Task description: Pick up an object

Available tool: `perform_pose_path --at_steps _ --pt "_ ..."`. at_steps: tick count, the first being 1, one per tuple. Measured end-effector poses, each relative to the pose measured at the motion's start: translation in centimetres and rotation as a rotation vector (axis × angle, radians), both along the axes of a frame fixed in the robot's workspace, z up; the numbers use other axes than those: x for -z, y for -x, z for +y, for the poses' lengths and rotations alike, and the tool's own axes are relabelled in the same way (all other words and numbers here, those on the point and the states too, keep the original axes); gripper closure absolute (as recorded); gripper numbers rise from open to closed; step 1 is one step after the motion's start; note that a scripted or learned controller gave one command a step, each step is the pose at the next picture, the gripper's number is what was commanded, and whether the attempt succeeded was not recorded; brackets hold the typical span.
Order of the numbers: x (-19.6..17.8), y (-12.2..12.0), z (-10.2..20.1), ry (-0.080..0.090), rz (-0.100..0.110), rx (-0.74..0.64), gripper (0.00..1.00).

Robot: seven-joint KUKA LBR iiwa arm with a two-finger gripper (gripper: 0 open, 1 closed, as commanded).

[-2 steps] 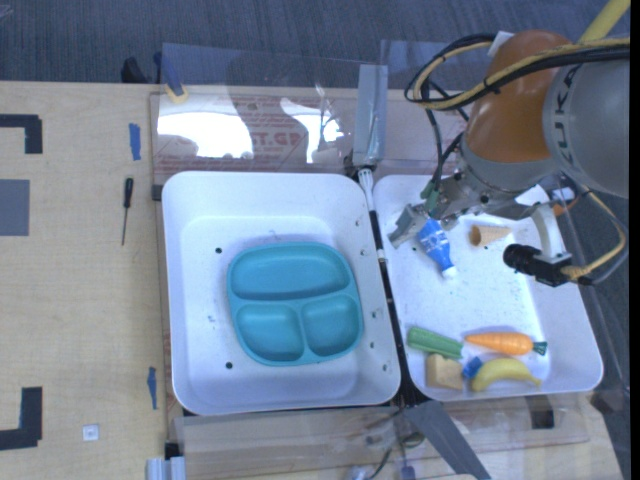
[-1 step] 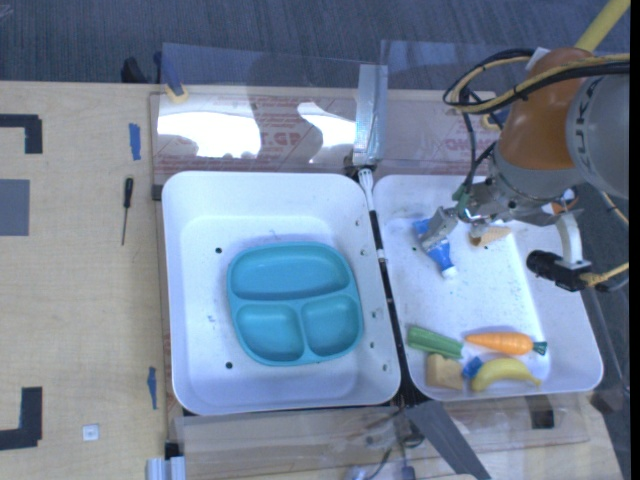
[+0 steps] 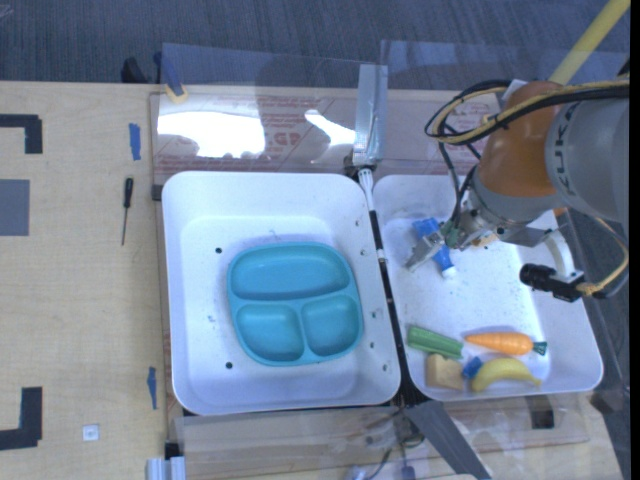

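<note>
Although the gripper (image 3: 437, 245) is lowered into the right bin (image 3: 590, 368), its closure cannot be told; no object is seen lifted yet.

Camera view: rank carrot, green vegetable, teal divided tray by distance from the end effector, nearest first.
From the end effector, at the back of the right bin:
1. Green vegetable, right bin's front, near the divider.
2. Carrot, right bin's front, further right; close to the green vegetable's distance, slightly farther.
3. Teal divided tray, in the left bin.
</note>
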State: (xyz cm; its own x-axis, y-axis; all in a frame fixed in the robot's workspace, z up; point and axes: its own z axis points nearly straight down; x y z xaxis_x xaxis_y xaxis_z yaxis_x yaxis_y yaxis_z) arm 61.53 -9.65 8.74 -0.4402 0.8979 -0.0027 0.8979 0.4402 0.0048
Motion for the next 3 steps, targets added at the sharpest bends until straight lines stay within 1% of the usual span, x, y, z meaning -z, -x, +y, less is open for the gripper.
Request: perform_pose_path --at_steps 1,2,3 --pt "-3.3 -1.1 -1.5 0.002 -0.002 -0.071 0.0" --pt "0.0 -0.8 -0.5 0.001 0.001 -0.19 0.0" --pt "0.0 -0.8 -0.5 0.001 0.001 -0.19 0.0"
